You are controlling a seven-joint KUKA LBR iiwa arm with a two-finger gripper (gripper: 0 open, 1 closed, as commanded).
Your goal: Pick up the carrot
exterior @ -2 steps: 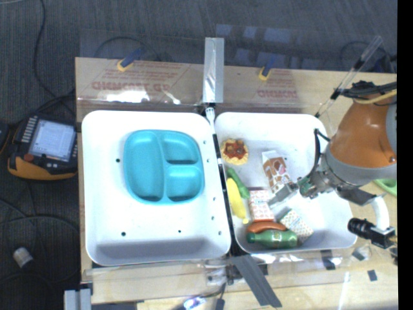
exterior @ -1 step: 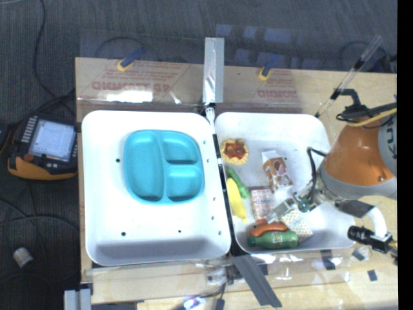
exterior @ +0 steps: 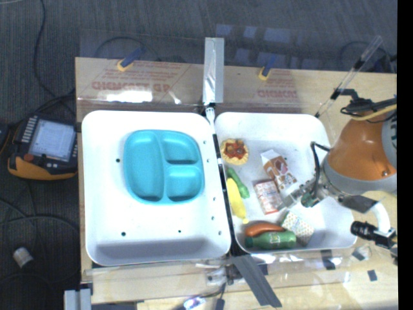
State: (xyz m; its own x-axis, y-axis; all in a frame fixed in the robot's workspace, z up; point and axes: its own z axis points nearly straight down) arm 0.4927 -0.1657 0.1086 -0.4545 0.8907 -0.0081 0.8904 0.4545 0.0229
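Green bottle (exterior: pixel 271 240) and carrot (exterior: pixel 262 228) at the near edge of the right bin (exterior: pixel 293 123)
Carrot lying flat, touching the bottle's far side, beside a patterned packet (exterior: pixel 298 225); fingers (exterior: pixel 298 196) low over the bin near the wrappers (exterior: pixel 268 196), spread impossible to tell; blue tray (exterior: pixel 164 165) in the left bin (exterior: pixel 106 173)

A grey arm (exterior: pixel 361 185) with a broad orange band (exterior: pixel 359 150), black cables and a small metal pincer (exterior: pixel 303 196).
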